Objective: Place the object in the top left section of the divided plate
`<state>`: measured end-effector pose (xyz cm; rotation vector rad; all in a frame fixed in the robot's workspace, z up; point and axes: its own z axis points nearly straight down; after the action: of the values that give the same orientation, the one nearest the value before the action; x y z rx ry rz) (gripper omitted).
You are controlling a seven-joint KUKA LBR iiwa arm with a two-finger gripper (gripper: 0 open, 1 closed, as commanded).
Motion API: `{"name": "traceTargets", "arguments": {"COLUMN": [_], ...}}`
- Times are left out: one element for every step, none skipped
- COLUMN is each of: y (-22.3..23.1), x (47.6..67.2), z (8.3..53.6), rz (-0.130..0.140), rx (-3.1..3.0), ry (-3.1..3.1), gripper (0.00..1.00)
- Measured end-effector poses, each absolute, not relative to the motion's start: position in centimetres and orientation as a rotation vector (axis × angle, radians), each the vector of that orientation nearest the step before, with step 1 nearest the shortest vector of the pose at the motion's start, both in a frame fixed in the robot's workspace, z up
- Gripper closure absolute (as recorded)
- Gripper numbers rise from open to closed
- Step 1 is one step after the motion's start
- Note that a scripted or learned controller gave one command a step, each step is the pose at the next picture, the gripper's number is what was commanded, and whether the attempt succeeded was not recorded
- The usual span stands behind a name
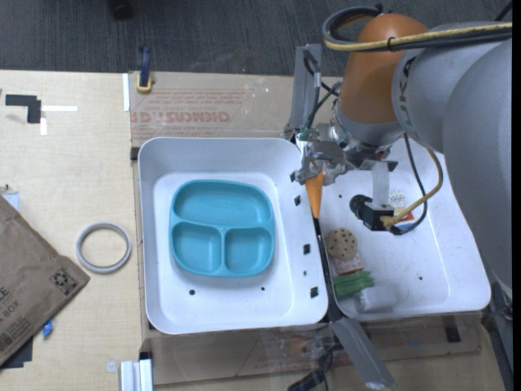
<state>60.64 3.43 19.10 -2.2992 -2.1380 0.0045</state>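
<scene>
Here, the gripper [314, 172] pinches an orange carrot-like piece [314, 197] at frame centre, lifted above the bin wall for transfer to the blue divided plate [221, 227].

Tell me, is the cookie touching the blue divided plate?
Apart. The camera view shows the cookie in the right bin, the blue divided plate in the left.

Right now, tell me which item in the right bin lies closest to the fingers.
The orange carrot-shaped piece, sitting at the bin's left wall just beneath the gripper. The cookie and the green item lie farther toward the bin's near edge.
</scene>
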Motion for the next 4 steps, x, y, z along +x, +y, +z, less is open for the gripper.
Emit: {"name": "traceTargets", "arguments": {"y": [13.7,13.6,12.5,11.5], "x": [55.8,55.8,65.3,62.7], "z": [19.4,19.4,9.2,9.7], "rz": [0.009,0.008,0.002,-0.021], "rx": [-2.487,-2.488,-2.679,-2.92], "ry": [-1.916,-1.916,-1.644,-1.145], "gripper": [1.0,0.0,0.0,0.0]}}
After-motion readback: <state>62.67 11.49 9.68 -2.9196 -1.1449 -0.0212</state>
